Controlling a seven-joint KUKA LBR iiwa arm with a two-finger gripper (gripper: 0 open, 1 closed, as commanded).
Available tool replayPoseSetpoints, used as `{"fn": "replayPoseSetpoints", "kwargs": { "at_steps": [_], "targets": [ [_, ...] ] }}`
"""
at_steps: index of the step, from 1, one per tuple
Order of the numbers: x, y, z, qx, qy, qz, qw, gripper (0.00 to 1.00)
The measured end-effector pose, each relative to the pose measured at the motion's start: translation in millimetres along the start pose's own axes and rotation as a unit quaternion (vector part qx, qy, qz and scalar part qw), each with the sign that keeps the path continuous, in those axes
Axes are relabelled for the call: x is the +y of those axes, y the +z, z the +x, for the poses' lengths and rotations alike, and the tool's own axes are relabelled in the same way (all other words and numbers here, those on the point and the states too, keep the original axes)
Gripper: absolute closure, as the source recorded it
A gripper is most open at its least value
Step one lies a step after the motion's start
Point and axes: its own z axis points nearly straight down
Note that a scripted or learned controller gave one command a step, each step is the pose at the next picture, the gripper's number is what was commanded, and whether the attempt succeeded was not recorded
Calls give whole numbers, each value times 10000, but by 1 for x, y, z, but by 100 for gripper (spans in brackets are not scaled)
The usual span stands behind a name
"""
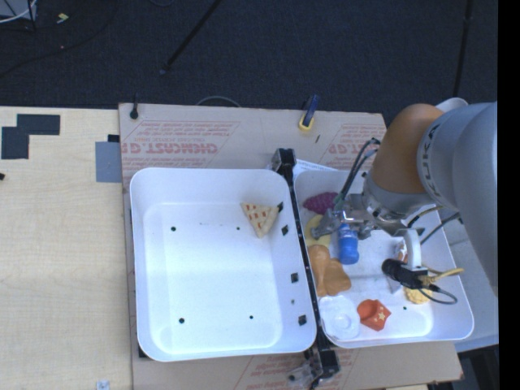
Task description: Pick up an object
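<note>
Worktop (pixel 65 258) with two white bins (pixel 211 331); pincer (pixel 348 236) over right bin, closed around blue bottle (pixel 348 246).

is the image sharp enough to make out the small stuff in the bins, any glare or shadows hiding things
Camera view: soft overall, so small items in the right bin read as coloured blobs; the white cup nearly washes into the bright floor. The left bin is evenly lit, with the waffle-like wedge clear. The arm shades the area around the gripper, blurring detail there.
</note>
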Motion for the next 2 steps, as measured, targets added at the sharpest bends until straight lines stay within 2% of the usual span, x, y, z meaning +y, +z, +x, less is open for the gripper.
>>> {"fn": "replayPoseSetpoints", "kwargs": {
  "at_steps": [1,2],
  "targets": [
    [38,-1,2,0,-8,-13,10000,0],
    [36,-10,2,12,-2,33,10000,100]
  ]
}}
